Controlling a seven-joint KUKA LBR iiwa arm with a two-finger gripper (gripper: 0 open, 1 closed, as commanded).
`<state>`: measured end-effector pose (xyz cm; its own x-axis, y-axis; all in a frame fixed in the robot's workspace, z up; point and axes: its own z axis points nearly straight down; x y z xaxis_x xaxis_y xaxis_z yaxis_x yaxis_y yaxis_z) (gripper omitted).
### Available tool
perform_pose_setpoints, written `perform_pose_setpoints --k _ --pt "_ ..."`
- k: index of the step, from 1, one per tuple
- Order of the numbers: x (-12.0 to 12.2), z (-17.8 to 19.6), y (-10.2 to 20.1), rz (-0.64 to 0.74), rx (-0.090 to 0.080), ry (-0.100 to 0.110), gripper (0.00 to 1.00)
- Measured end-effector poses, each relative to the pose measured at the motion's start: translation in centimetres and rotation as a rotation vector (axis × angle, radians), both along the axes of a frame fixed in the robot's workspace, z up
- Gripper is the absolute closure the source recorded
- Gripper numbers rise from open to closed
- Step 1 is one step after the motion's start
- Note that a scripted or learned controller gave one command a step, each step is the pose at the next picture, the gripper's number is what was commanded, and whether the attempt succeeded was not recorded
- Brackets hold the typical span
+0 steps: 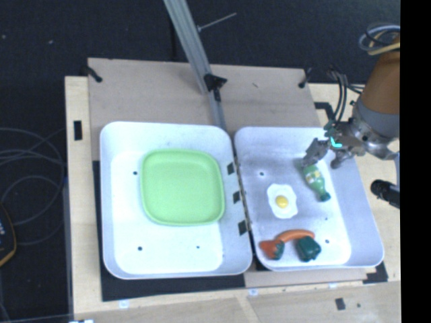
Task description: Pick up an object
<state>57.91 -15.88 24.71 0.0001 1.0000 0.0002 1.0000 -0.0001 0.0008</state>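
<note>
Two bins: shallow white trays side by side on the worktop (81,180), touching along their inner edges.
Left bin (118,200): holds one light green square plate (182,186) with rounded corners, lying flat near the middle.
Right bin (357,237): holds four small things.
Green bottle (316,182): a small greenish bottle-shaped toy lying tilted in the upper right part of the right bin, just below the tool.
Fried egg (282,201): white with a yellow yolk, flat near the bin's centre, just left of the bottle.
Orange sausage-shaped piece (294,235): lies near the front edge, its left end on a reddish-orange lump (271,249).
Dark green block (308,249): just beside the orange piece, on its right.
Tool (326,155): over the right bin's upper right, two fingers spread apart, nothing between them; a teal light glows at its base.
Arm (381,93): grey with an orange band, reaching in from the right.
Writing: none can be read on anything.
</note>
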Motion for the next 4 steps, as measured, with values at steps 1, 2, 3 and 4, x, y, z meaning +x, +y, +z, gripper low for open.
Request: perform_pose_setpoints --k 1,2,3,4 --pt "0.0 0.0 0.0 0.0 0.0 0.0 0.0" --pt "0.1 -6.2 0.3 0.0 0.0 0.005 0.0" --pt "0.0 -10.5 -0.2 -0.001 0.0 0.004 0.0" --pt "0.0 -14.7 -0.2 -0.001 0.0 0.002 0.0"
